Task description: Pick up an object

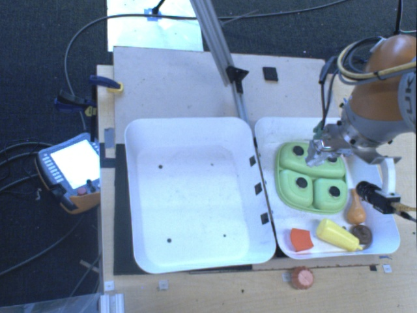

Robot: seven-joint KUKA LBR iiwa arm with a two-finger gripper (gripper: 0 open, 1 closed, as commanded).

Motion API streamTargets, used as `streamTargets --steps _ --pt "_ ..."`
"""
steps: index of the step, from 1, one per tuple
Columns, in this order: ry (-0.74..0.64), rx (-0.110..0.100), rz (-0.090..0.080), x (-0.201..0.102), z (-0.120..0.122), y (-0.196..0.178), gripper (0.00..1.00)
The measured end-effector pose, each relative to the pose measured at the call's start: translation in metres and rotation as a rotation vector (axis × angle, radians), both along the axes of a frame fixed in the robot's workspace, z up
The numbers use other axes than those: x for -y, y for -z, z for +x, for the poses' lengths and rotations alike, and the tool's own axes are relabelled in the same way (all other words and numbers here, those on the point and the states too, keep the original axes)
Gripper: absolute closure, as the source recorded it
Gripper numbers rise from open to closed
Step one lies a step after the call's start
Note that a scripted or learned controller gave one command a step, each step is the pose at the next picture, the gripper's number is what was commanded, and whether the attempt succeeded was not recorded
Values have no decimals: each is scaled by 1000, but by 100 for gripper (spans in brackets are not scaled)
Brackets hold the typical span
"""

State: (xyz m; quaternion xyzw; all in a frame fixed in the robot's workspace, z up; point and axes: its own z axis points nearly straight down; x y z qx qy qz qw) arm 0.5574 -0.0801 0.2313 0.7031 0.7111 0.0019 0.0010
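Note:
In the right bin (266, 135) lies a light green moulded tray (310, 177) with three black dots. My gripper (316, 154) hangs low over the tray's far part, close to its surface. In front of the tray sit an orange-red block (300, 239), a yellow oblong piece (337, 234), a dark brown round piece (362, 235) and a tan pear-shaped piece (355, 209). I see nothing held between the fingers.
The left bin (189, 194) stands beside the right one, with black clips along their shared rim. A slanted metal pole (215, 34) crosses above the bench's back. A small reddish disc (301, 278) lies on the bench's front edge. A pendant (70, 171) rests off the bench at left.

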Motion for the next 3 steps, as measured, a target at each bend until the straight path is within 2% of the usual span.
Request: streamTargets --steps 1,3 --pt "1 -2 0 -55 11 10 100" --pt "1 0 1 -158 44 -7 100"
